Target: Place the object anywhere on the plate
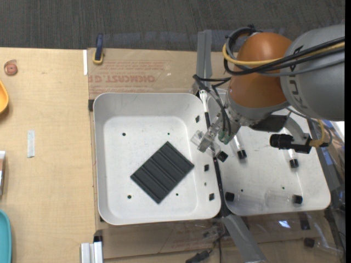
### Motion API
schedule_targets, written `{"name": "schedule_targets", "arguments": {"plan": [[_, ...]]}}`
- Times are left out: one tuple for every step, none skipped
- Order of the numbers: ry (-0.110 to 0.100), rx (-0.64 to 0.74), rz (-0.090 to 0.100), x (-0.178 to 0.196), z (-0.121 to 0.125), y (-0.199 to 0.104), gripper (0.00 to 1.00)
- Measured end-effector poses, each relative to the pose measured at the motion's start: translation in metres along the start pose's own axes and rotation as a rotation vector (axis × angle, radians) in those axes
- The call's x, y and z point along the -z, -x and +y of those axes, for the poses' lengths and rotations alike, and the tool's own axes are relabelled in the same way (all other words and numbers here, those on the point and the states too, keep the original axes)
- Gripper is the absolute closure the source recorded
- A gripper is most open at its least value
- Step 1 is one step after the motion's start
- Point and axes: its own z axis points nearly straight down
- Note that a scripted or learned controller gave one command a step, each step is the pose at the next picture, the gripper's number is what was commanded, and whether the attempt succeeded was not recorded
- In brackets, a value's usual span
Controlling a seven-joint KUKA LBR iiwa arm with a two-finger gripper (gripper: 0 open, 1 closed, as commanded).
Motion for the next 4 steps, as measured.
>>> {"name": "schedule_targets", "arguments": {"plan": [[0.001, 0.269, 0.000, 0.000, -0.051, 0.004, 1.00], [0.003, 0.697, -0.003, 0.001, 0.037, 0.023, 1.00], [0.003, 0.959, -0.004, 0.092, 0.011, 0.028, 1.00], [0.002, 1.124, -0.001, 0.037, 0.029, -0.044, 1.00]]}}
